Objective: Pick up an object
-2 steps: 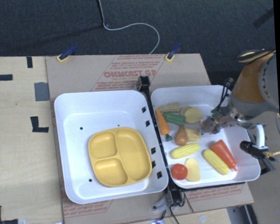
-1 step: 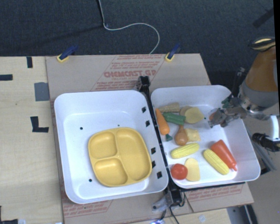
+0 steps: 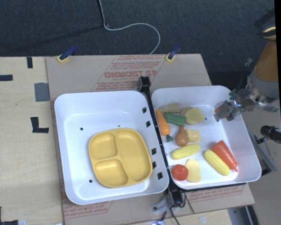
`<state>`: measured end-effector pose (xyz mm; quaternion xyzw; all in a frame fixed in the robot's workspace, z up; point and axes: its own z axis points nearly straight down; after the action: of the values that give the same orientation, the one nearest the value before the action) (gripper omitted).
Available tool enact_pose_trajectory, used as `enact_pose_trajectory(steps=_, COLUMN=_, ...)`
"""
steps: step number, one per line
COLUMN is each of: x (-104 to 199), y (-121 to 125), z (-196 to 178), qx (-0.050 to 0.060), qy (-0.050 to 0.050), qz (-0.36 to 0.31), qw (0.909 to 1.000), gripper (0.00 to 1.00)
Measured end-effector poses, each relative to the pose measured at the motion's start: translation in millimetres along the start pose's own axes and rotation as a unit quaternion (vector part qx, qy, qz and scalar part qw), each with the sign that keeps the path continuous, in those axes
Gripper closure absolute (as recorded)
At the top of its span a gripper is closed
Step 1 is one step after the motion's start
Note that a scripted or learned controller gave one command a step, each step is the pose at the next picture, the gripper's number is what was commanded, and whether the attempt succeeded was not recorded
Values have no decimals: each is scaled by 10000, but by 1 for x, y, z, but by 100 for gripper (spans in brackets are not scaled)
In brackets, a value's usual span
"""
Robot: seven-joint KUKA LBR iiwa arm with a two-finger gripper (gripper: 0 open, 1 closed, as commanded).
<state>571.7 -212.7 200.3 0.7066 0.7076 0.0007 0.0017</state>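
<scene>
The worktop carries a cardboard sheet under two white bins set side by side.

The left bin holds one yellow divided plate, lying flat at its centre, slightly toward the near edge.

The right bin holds the toy foods. A red pepper lies near the right wall, long axis running from far-left to near-right. Touching its left side is a yellow corn cob, on the same diagonal. A second corn cob lies mid-bin, long axis almost parallel to the near edge, its right end tilted slightly away. An orange carrot lies along the left wall, pointing at the far edge. A green vegetable sits just beside it. A red tomato rests at the near-left corner.

The grey arm enters from the right. The tool hovers over the bin's far-right area, near the right wall, apart from the foods. Nothing shows between its fingers; their spread cannot be determined.
</scene>
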Motion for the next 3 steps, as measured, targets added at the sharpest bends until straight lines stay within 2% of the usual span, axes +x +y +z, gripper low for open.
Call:
enact_pose_trajectory(steps=1, x=0, y=1, z=-26, qx=9, qy=4, qz=-1, qw=10000, gripper=100)
enact_pose_trajectory(steps=2, x=56, y=-15, z=-15, qx=32, qy=17, qz=-20, qw=10000, gripper=100)
enact_pose_trajectory(steps=3, x=103, y=-39, z=-30, qx=28, qy=20, qz=-20, qw=10000, gripper=100)
